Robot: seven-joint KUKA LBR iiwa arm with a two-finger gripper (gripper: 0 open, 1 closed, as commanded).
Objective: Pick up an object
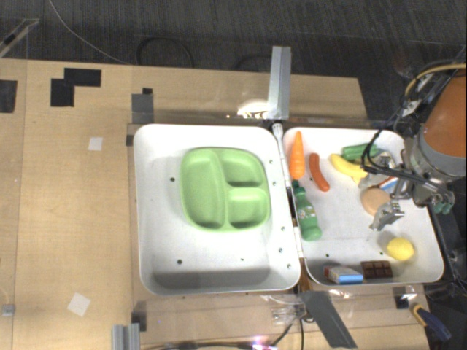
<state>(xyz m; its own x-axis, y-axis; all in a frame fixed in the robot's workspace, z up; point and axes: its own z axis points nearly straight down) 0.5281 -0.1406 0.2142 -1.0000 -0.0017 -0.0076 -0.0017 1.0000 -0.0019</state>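
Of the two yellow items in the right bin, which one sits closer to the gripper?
The round lemon, just below the gripper toward the bin's front edge. The banana lies farther off, near the back by the green item.

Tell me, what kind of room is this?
Probably a robot lab. A robot arm reaches over a wooden bench holding two white bins. One bin has a green tray; the other has toy food, like a carrot.

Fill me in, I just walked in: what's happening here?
The arm is reaching into the right bin, its gripper low beside an egg, above a lemon. Nothing is visibly held. A carrot, sausage, banana and bottle lie nearby. A green tray sits in the left bin.
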